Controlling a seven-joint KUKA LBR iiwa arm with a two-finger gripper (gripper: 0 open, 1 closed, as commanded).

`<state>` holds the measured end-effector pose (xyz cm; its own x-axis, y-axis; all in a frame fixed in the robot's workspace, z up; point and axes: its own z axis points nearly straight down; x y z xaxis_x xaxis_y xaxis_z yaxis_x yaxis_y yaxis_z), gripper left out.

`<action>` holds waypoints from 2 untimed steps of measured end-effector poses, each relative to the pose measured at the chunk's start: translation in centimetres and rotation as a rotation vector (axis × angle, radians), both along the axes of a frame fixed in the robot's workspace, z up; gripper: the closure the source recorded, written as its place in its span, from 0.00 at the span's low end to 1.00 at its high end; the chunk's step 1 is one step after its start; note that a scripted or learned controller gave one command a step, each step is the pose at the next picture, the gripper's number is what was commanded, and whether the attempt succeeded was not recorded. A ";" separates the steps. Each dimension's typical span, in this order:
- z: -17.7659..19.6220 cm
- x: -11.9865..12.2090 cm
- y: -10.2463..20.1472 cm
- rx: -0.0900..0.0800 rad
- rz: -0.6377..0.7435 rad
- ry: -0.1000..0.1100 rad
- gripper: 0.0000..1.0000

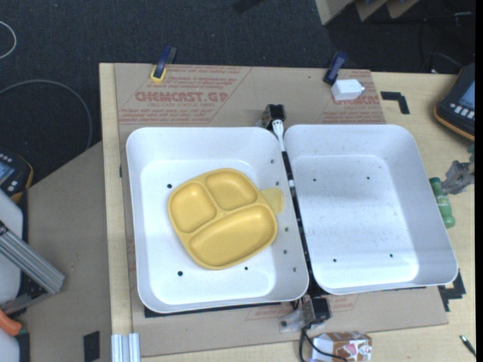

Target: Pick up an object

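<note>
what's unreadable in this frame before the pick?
- Yellow divided plate in the left bin: a small yellow piece at its right rim is partly hidden; can't tell if attached.
- Green object by the right bin: too small to identify.
- Box: cut by the bottom edge.

You see a yellow divided plate lying flat in the left bin, the right bin beside it.
</note>
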<state>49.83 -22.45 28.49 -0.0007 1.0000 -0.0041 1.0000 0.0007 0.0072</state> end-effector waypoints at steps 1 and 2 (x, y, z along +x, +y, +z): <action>0.8 0.5 0.0 0.002 0.000 0.003 1.00; -0.2 5.0 0.1 0.001 0.002 0.002 1.00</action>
<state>54.84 -22.40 28.33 -0.0022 1.0000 -0.0034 1.0000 0.0022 0.0049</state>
